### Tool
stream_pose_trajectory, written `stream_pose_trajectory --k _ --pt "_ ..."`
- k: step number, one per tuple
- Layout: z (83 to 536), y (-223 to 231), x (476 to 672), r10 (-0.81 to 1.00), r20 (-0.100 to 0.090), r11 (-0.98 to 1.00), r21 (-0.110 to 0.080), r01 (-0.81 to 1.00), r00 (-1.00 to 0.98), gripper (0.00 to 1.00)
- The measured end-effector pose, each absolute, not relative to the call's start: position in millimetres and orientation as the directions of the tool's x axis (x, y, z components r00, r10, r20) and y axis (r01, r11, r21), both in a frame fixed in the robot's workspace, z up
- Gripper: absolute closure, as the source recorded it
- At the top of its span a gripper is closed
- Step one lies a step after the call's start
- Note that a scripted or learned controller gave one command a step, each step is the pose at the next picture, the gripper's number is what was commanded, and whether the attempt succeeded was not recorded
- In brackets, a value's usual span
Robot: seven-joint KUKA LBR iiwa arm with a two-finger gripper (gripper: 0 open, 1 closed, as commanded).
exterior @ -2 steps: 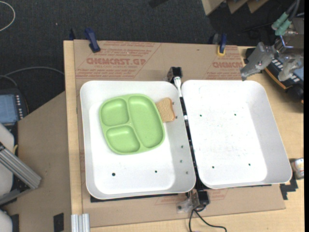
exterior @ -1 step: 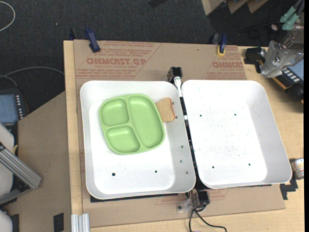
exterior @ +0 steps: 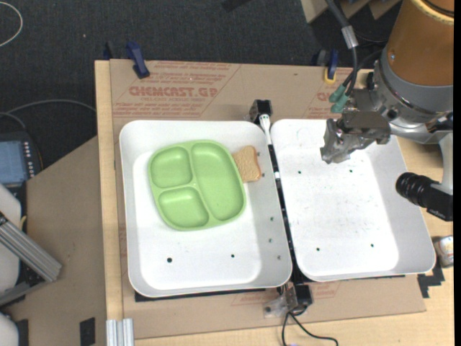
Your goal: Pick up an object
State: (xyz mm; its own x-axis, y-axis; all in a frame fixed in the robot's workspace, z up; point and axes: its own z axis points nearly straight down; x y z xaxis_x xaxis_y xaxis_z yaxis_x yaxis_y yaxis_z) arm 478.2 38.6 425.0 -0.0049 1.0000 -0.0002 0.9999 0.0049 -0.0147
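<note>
White right bin [exterior: 360, 222] lies beneath closed, empty fingers [exterior: 333, 152].

grey arm reaches in from the right; gripper [exterior: 336, 152] hangs low, pointing down

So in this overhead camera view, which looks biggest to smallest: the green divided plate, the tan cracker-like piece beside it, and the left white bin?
Largest to smallest as they look in the camera view:
1. left white bin
2. green divided plate, which lies inside that bin
3. tan cracker-like piece, at the plate's right edge
</note>
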Motion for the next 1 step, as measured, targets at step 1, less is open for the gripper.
stream_pose_trajectory --k 1 --pt "367.0 17.4 478.8 1.0 -0.001 -0.003 -0.008 1.0 0.003 1.0"
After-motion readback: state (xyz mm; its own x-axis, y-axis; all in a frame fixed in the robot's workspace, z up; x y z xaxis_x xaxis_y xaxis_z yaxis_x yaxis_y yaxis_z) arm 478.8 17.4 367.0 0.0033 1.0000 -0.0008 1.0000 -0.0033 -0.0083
